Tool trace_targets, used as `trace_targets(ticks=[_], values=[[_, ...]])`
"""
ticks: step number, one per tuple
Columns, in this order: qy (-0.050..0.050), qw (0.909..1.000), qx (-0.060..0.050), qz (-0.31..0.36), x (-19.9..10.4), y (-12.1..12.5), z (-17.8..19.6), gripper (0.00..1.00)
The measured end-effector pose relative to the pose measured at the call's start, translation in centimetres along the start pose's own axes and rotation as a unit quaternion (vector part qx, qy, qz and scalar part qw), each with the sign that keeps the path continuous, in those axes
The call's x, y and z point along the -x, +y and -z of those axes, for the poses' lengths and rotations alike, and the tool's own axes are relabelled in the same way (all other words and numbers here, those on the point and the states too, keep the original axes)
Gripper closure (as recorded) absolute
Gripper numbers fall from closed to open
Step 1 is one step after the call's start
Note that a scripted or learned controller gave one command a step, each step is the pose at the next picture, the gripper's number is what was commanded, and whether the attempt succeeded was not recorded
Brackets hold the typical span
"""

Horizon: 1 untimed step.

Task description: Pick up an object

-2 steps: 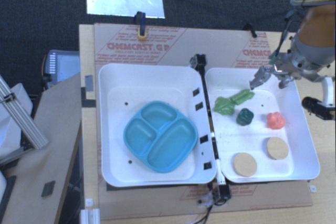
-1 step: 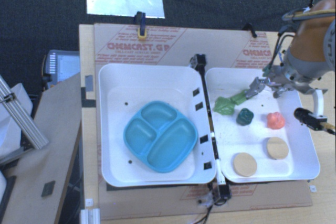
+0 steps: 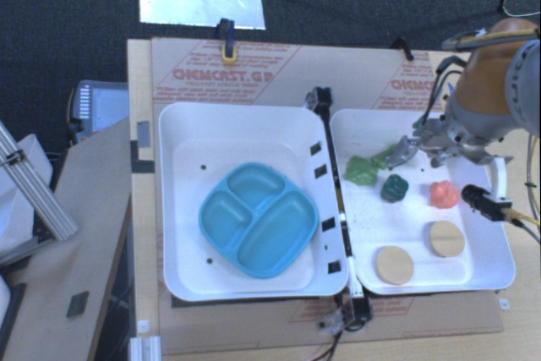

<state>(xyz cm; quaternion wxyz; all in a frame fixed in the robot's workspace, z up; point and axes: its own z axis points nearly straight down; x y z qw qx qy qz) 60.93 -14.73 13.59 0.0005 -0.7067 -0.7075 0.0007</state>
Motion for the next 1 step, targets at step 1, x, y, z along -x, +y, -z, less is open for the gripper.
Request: trace_targets(ticks=[1], values=[[-0.001,1.0,0.003,0.0,0.02,0.18,1.34,1.0]])
